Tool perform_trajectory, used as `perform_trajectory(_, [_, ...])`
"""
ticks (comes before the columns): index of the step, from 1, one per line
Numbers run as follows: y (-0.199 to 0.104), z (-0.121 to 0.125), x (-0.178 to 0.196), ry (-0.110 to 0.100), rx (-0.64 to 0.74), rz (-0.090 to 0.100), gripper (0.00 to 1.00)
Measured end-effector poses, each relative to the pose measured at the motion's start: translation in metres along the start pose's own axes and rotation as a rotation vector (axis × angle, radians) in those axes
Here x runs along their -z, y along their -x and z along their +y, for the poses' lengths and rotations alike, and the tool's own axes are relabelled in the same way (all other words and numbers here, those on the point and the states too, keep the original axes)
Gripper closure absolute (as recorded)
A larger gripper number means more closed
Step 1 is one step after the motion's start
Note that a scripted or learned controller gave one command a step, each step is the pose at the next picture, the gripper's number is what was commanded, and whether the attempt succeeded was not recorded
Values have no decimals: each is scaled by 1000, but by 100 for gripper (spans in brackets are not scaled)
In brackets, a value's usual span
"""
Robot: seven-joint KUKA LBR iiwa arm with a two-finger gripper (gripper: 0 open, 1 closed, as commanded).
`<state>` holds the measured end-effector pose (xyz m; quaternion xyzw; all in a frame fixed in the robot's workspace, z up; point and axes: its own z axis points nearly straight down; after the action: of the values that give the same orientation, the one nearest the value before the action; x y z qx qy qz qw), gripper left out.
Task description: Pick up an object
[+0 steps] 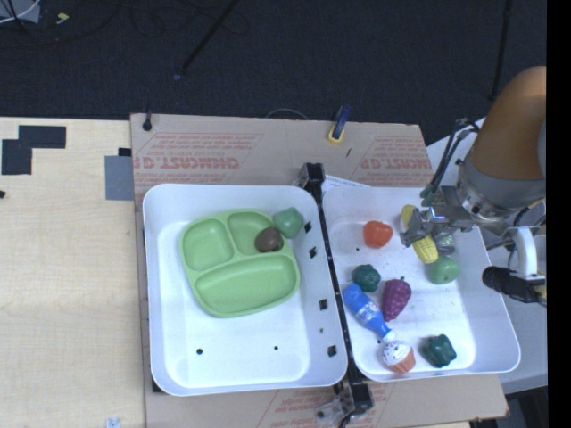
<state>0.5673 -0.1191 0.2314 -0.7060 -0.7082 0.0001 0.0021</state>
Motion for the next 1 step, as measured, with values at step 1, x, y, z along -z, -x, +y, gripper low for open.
perform_trajectory(1, [-56,-10,-13,-2,1,0,100])
